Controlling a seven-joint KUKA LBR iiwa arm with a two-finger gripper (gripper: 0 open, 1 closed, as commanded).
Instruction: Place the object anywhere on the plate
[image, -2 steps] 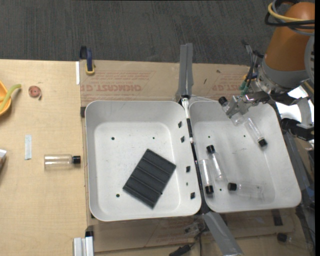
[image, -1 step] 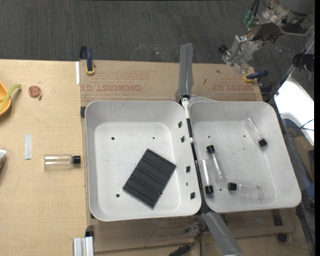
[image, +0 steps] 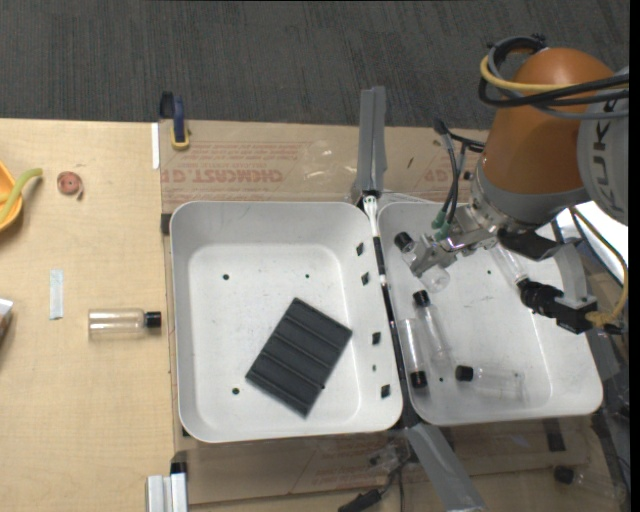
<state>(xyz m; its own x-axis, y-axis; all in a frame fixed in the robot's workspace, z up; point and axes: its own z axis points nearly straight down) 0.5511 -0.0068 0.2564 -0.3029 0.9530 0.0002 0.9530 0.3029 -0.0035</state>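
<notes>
Arm (image: 545, 125) over right bin (image: 560, 400) among clear vials (image: 420, 345) — dark plate (image: 300, 356) in left bin (image: 200, 300) — jaws' state perhaps untellable

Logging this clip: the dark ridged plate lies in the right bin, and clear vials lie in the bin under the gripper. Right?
Not quite. The camera view shows the plate in the left bin, not the right. The vials do lie in the right bin, where the gripper hangs.
</notes>
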